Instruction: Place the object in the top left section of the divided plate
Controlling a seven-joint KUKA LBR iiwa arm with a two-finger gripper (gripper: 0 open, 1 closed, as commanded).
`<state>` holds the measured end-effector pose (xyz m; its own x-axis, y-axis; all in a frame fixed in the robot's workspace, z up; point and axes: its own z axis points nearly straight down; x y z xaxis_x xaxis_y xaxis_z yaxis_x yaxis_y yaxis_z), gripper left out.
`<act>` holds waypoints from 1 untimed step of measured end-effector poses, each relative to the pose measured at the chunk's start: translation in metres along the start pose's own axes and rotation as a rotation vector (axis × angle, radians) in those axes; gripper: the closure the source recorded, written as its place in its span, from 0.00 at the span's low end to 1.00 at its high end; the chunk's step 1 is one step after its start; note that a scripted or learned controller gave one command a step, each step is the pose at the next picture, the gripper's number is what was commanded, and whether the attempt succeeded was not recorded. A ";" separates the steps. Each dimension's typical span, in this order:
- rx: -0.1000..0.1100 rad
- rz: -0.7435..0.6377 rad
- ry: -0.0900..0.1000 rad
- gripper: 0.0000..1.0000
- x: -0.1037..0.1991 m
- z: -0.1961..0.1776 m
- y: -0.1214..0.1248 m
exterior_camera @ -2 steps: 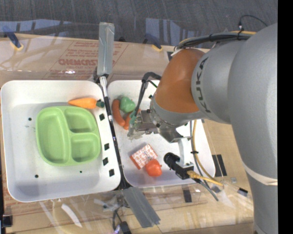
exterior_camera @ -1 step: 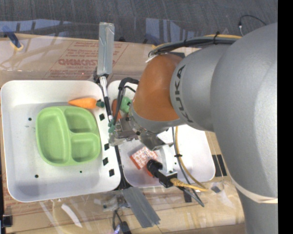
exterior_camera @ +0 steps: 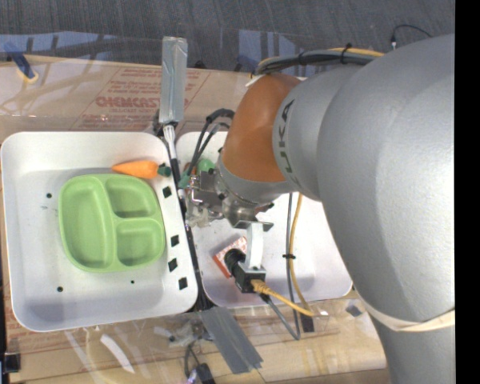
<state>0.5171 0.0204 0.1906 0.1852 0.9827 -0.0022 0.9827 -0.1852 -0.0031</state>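
Presently listed: left bin, holding a green divided plate with nothing in its sections. Toy carrot, orange, lying in that bin just beyond the plate's far edge, near the dividing wall. Right bin, largely covered by the arm. Tool low over the right bin beside the divider; finger state cannot be told.
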 end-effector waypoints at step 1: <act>-0.001 -0.336 0.001 1.00 -0.004 -0.006 0.009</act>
<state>0.5253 0.0146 0.1965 -0.1494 0.9888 -0.0008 0.9888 0.1494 -0.0022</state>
